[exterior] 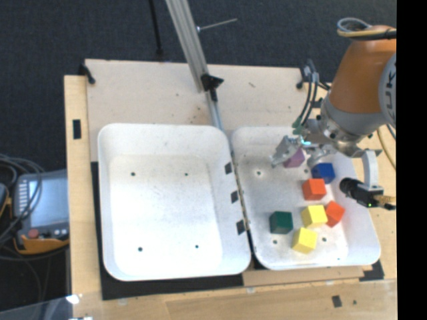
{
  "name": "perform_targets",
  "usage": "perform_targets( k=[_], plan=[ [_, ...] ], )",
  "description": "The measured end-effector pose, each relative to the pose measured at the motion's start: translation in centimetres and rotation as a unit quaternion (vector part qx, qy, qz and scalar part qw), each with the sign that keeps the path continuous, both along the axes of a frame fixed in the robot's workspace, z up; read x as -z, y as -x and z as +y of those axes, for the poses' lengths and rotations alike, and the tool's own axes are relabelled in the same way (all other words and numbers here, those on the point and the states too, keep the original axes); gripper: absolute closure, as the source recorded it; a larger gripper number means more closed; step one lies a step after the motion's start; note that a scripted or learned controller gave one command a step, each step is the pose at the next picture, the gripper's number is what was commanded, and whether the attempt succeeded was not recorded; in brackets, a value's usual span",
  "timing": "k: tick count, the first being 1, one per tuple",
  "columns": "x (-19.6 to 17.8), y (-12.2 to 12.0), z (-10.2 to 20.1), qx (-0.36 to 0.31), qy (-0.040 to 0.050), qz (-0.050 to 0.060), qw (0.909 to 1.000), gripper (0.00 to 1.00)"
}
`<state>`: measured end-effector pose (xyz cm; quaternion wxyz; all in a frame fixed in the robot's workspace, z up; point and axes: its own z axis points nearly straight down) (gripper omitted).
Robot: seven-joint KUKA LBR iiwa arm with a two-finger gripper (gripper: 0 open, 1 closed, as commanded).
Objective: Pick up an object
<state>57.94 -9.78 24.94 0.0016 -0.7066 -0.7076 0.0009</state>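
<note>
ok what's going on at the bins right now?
The KUKA arm has reached in over the right bin, its claw down at a purple block near the bin's far side. Blue, orange, two yellow, red and green blocks lie loose in that bin. Whether the purple one is gripped can't be told.

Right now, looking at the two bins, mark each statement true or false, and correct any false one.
1. All the blocks lie in the right bin. True.
2. The green block sits on top of a yellow block. False: it rests on the bin floor, left of it.
3. There are two yellow blocks. True.
4. The blue block lies in the left bin. False: it is in the right bin, above an orange block.
</note>
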Motion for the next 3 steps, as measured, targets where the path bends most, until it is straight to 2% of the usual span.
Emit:
perform_targets(
  k=[1, 2, 3],
  plan=[
    [-0.2, -0.1, 0.0, 0.001, 0.0005, -0.002, 1.0000, 0.00],
    [5.6, -0.1, 0.8, 0.002, 0.0007, 0.001, 1.0000, 0.00],
    [10.3, -0.7, 0.1, 0.002, 0.0012, 0.000, 1.0000, 0.00]
  ],
)
